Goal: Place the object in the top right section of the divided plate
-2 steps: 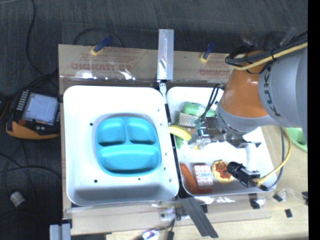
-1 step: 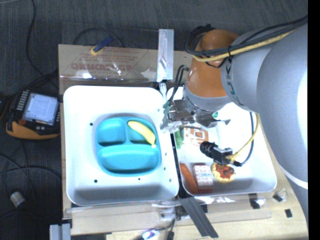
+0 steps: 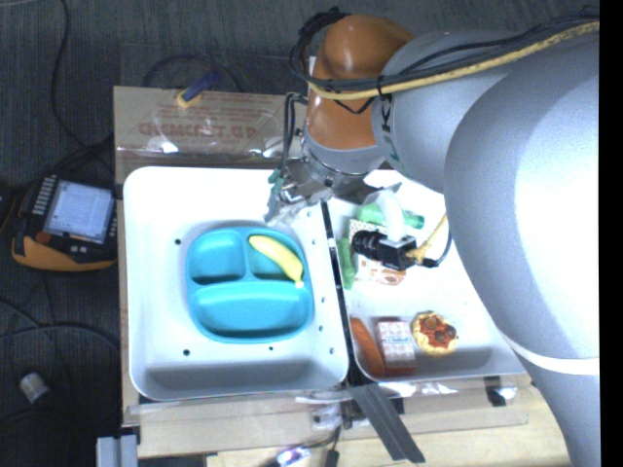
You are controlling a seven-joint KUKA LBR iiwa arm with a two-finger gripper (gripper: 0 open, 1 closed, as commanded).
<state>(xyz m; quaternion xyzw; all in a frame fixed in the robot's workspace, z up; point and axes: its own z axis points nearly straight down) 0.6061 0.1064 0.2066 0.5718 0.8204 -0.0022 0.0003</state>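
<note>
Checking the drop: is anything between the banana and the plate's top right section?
Nothing visible. The banana already lies in the top right section of the blue plate, with the gripper just above that corner.

We see a bright blue divided plastic plate (image 3: 248,295) holding a yellow curved banana (image 3: 276,256), inside a plain white shallow bin (image 3: 156,261).

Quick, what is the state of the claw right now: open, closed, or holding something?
Claw: cannot be told; it sits above the blue plate's top right section, where the banana lies.
</note>
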